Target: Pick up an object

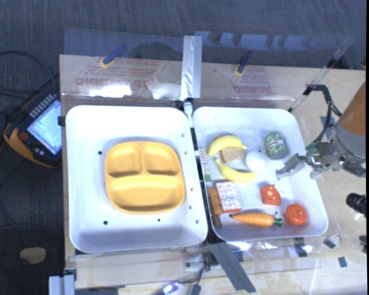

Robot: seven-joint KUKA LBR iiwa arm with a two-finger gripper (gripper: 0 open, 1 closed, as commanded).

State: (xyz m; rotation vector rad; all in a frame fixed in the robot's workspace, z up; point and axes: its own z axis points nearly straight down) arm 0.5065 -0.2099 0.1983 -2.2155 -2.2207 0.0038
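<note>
Orange band marked arm at right edge; gripper (292,166) hovered over right bin (313,192), nothing between fingers, spacing impossible to tell. Nearest target: red pepper (270,195), just left-near. Best centred above it, clear of tomato (296,214) and carrot (253,219).

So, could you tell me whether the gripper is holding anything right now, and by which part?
Nothing is held: the gripper hangs over the right bin, apart from the food items.
</note>
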